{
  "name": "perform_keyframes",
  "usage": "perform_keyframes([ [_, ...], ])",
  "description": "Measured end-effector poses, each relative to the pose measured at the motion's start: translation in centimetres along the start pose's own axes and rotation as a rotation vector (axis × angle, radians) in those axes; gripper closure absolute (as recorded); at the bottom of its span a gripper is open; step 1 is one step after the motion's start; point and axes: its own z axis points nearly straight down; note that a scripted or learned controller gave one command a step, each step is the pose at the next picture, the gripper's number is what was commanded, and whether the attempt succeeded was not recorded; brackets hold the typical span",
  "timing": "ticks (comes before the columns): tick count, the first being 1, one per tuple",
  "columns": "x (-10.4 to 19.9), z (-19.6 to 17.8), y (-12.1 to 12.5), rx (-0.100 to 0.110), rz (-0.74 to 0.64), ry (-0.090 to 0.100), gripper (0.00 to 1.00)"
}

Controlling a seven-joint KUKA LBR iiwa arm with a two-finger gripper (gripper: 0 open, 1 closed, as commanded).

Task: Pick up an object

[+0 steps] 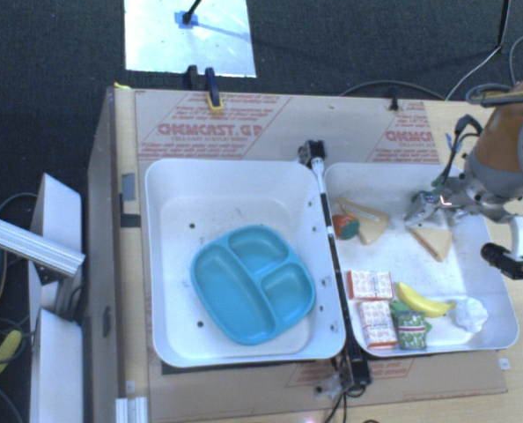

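My gripper [430,205] hangs over the back right part of the right bin [499,324], on the grey arm with its orange band [508,130]. Just below it lies a tan sandwich wedge [432,241]; whether they touch I cannot tell. A second tan wedge [368,219] lies at the bin's back left beside a small red and green fruit [346,227]. Toward the front sit two red and white cartons [370,285] [377,322], a yellow banana [423,301], a green packet [411,330] and a white crumpled lump [470,314].
The left bin [169,236] holds a blue divided plate [253,282]. A black clip [313,153] sits at the back where the bins meet. Cables run behind the arm at the right. A cardboard sheet [244,122] lies under both bins.
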Motion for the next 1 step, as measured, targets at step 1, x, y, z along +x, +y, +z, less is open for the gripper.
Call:
perform_keyframes([
  [1, -0.18, 1.75, 4.21, -0.001, 0.0, 0.0, 0.0],
])
